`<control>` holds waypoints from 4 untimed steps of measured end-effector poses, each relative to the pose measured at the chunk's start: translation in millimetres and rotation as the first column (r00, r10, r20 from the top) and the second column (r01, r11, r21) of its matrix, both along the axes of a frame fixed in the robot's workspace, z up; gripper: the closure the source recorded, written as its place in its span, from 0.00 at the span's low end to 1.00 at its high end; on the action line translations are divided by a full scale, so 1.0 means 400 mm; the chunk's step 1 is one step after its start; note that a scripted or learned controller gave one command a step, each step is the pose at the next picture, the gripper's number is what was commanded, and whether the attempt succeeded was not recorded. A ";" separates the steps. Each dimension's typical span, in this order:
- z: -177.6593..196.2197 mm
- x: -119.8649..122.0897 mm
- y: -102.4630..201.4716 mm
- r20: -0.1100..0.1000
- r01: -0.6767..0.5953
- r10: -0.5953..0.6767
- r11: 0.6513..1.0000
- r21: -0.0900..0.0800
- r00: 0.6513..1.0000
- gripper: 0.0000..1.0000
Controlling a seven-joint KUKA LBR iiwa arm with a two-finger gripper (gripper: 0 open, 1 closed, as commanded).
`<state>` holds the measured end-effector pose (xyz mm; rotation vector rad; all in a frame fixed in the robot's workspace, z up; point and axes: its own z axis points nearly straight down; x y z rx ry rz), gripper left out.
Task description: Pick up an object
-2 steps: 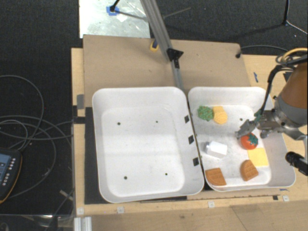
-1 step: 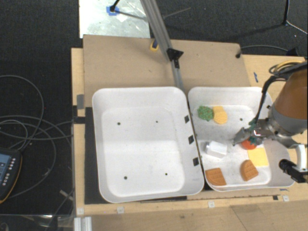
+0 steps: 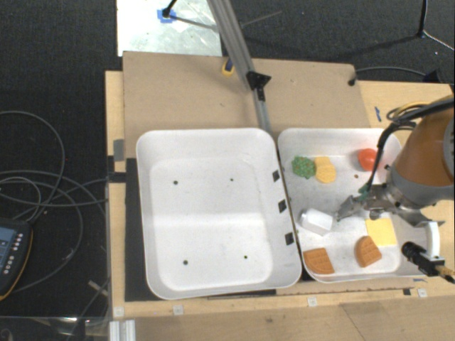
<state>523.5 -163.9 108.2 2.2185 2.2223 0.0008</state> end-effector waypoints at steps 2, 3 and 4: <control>0.135 0.011 -0.011 0.004 -0.002 0.002 1.000 -0.001 1.000 1.00; 0.264 0.015 -0.013 0.006 -0.003 0.003 1.000 -0.002 1.000 1.00; 0.289 0.067 0.095 0.002 -0.008 0.008 1.000 0.002 1.000 1.00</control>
